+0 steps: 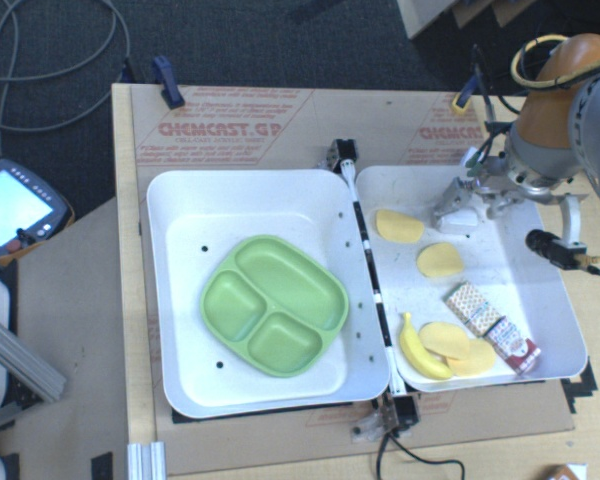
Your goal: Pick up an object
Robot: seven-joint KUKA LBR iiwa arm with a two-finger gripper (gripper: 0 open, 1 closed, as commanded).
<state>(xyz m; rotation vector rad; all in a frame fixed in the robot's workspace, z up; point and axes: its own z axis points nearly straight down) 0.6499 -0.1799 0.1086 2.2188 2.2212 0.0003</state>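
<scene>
Camera view: a cardboard-topped bench point(280, 118) on dark carpet bears 2 white bins; the left bin point(180, 208) holds a green divided plate point(273, 304). The right bin point(550, 298) holds yellow pieces, a banana point(420, 351) and a packet point(490, 323). The gripper point(462, 208) hangs over its far end (finger state unclear), nearest yellow piece point(399, 227) just beside

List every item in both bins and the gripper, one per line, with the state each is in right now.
Green divided tray: flat in the left bin, compartments bare.
Banana: lying in the right bin, near corner.
Yellow chips: stacked, touching the banana.
Patterned packet: flat, beside the chips.
Yellow piece: lying loose.
Second yellow piece: lying loose.
Gripper: low over the right bin's far end.
</scene>
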